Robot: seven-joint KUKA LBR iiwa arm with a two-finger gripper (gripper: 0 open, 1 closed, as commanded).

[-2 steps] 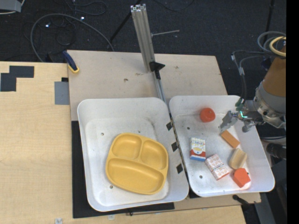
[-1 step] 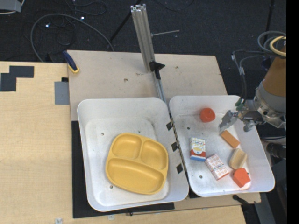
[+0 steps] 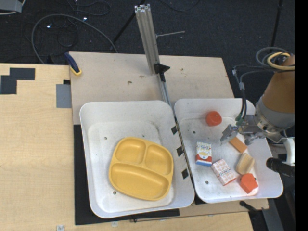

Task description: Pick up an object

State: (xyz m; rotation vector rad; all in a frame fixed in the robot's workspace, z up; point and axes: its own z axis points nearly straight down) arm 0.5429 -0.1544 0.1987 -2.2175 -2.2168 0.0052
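From my remote seat I look down on a pale counter (image 3: 192, 76) carrying two shallow white bins side by side. The left bin (image 3: 96, 129) holds a yellow divided plate (image 3: 141, 168) with three compartments, lying flat near its middle. The right bin (image 3: 192, 186) holds the small things. The grey arm (image 3: 279, 100) with its orange band reaches in from the right, and its claw (image 3: 237, 133) hangs low over the bin's right half; I cannot tell how its fingers stand. Just beside the claw, toward me, lies an orange-tan block (image 3: 237, 144), too close for me to say whether they touch. Below that block lies a tan, bread-like piece (image 3: 245, 164), and near the bin's lower right corner sits a red-orange block (image 3: 249, 183). Toward the middle stand two small cartons: a white, blue and red one (image 3: 204, 154) and a pink-and-white one (image 3: 224, 171). A small red ball (image 3: 213, 118) rests apart near the far side.
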